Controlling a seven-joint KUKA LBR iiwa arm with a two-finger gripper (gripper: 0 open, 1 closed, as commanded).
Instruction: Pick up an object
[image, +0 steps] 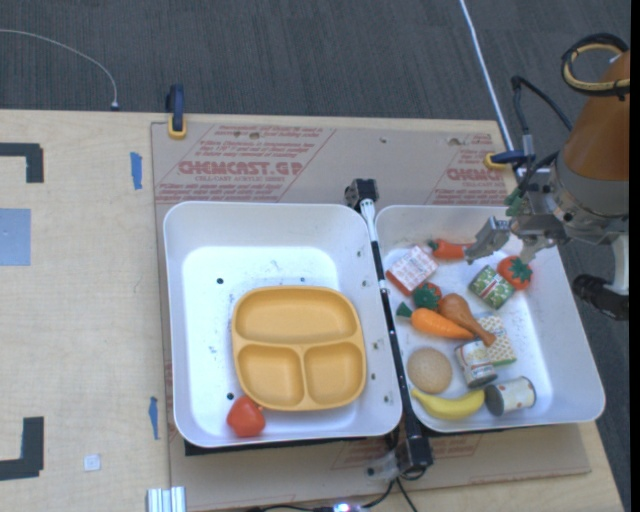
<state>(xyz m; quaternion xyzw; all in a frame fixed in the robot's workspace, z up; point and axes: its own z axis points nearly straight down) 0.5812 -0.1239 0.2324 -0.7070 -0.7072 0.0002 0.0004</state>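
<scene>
1. Gripper (512, 238): poised above the right bin (585, 345), over its far corner; whether its fingers are open, I cannot tell.
2. Green carton (491, 286): directly below gripper, touching tomato (516, 270).
3. Risk: crowding; a descent may nudge both aside.

Divided tray (298, 346) in left bin (190, 300); banana (447, 403) in right bin (570, 330).
</scene>
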